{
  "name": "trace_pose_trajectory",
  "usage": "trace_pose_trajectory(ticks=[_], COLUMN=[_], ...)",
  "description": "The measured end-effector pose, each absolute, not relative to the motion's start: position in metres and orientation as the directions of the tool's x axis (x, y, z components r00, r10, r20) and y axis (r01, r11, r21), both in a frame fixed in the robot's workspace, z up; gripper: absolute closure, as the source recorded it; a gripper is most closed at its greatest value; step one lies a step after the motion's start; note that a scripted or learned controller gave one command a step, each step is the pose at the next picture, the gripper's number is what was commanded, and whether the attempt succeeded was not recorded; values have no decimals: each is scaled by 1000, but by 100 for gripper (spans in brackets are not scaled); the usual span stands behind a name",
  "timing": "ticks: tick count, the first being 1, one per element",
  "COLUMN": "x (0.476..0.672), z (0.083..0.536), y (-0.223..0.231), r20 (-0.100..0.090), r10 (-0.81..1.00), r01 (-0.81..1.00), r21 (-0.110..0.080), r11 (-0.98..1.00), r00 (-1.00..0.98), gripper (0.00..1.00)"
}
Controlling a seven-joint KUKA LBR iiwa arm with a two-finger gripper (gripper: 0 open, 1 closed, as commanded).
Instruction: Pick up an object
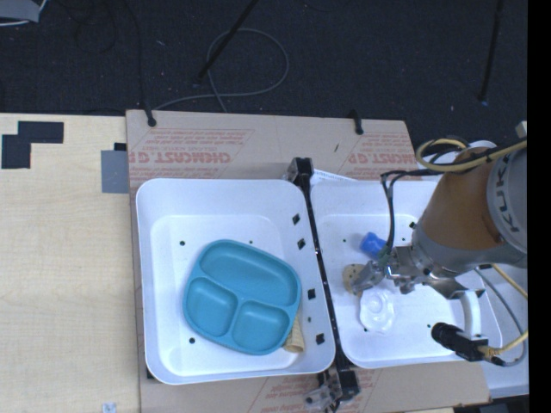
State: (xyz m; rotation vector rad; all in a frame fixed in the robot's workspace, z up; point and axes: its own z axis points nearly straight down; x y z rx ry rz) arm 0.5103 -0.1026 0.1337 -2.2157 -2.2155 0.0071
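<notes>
My gripper (377, 275) is low in the right bin (344, 209), near its left half. A small blue object (373, 244) lies just behind the gripper. A tan, rounded object (352, 277) sits right at its left side, and I cannot tell if they touch. A clear plastic piece (377, 311) lies just in front of the gripper on the bin floor. The grey arm with its orange band (456, 213) covers the right part of this bin.
The left bin (159, 231) holds a blue divided plate (243, 297), with a tan item (295, 342) poking out under its lower right corner. A black divider (314, 265) runs between the two bins. Cardboard (258, 149) lies under both.
</notes>
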Motion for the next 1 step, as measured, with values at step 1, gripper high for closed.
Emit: trace_pose_trajectory(ticks=[1], x=[510], z=[86], y=[-102], r20=[0], r10=[1000], r01=[1000], r21=[-1], r11=[0], r00=[0], gripper=[0])
